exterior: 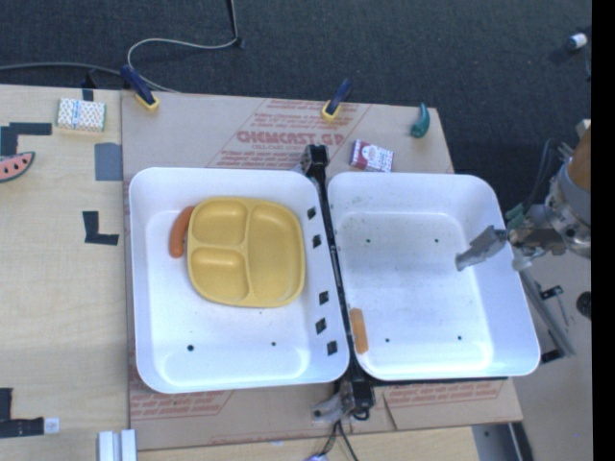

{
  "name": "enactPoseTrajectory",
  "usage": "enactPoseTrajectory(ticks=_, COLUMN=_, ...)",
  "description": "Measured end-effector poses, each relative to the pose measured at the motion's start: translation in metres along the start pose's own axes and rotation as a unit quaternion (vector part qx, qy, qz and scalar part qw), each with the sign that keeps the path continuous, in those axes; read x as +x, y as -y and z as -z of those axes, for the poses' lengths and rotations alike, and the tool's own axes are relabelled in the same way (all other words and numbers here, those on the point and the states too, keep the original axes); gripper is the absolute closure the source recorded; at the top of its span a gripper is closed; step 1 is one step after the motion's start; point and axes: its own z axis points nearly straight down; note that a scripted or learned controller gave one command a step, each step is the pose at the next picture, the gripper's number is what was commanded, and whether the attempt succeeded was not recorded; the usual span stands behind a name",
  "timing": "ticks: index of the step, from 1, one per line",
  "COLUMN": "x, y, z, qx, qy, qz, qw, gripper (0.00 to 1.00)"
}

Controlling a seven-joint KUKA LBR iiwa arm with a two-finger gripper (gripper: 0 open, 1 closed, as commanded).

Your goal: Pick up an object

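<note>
A small orange sausage-shaped object [357, 329] lies in the right bin [423, 353] against its near left wall. Another orange piece [178, 232] rests in the left bin [231, 358], tucked against the left side of a yellow divided plate [246, 252]. My gripper [492, 246] hangs over the right rim of the right bin, well to the right of and beyond the orange object. Nothing shows in its grasp.
Clamps, blue and yellow [140, 86] [336, 99], hold the cardboard sheet at the back. A small red-and-white packet [370, 156] and a green clip [421, 120] lie behind the right bin. A black divider clip [314, 159] joins the bins.
</note>
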Motion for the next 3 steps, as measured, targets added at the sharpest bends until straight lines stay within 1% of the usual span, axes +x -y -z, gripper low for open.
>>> enactPoseTrajectory(ticks=1, x=0.071, y=-0.026, z=-0.047, qx=0.001, qy=0.000, qz=0.001, qw=1.0000, gripper=0.00)
enactPoseTrajectory(ticks=2, x=0.126, y=-0.065, z=-0.095, qx=0.001, qy=0.000, qz=0.001, qw=1.0000, gripper=0.00)
enactPoseTrajectory(ticks=3, x=0.151, y=-0.146, z=-0.094, qx=0.000, qy=0.000, qz=0.001, qw=1.0000, gripper=0.00)
